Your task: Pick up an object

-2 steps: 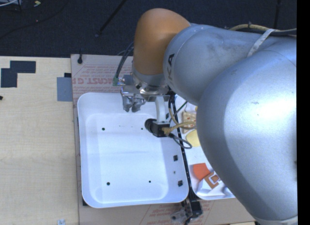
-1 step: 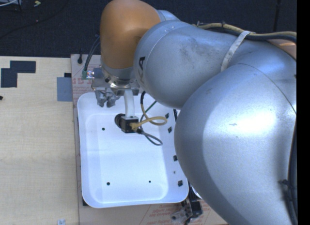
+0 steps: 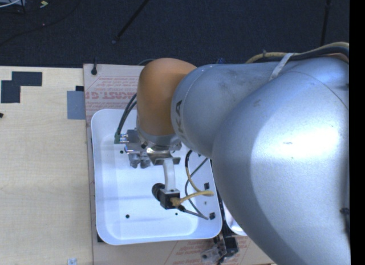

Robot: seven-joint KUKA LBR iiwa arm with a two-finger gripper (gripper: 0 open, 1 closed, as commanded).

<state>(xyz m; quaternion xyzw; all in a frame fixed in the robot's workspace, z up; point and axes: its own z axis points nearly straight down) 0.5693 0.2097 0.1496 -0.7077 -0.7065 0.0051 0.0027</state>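
Observation:
My gripper point(image 3: 142, 159) hangs below the orange wrist band, over the upper middle of the left white bin point(image 3: 114, 227). It is seen from above, and the wrist hides most of it. Nothing shows held in it. A few small dark specks point(image 3: 126, 216) lie on the bin floor. The bulky grey arm point(image 3: 274, 144) hides whatever lies under it.
The arm covers the whole right side, leaving a sliver of the right bin point(image 3: 235, 231). The left bin sits on a cardboard sheet point(image 3: 108, 90). A pale wooden bench top point(image 3: 43, 167) stretches to the left. Dark floor with cables lies beyond the bench.

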